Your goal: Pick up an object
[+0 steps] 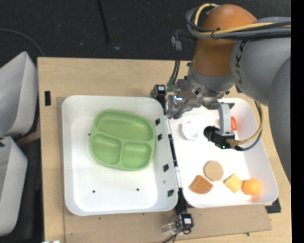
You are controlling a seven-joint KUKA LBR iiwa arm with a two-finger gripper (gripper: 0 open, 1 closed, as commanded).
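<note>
Wood bench (50, 75) w/ two white bins. Small white piece (189, 131) lies in right bin (256, 158) near its view-left wall; roundish, no clear long axis. Arm leans in from view-right, wrist down, gripper (176, 107) low at bin's far-left corner, just beyond the piece; open or closed can't be told.

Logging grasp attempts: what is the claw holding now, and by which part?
Cannot be told. The claw hangs at the right bin's far left corner, its grip hidden from this angle.
</note>
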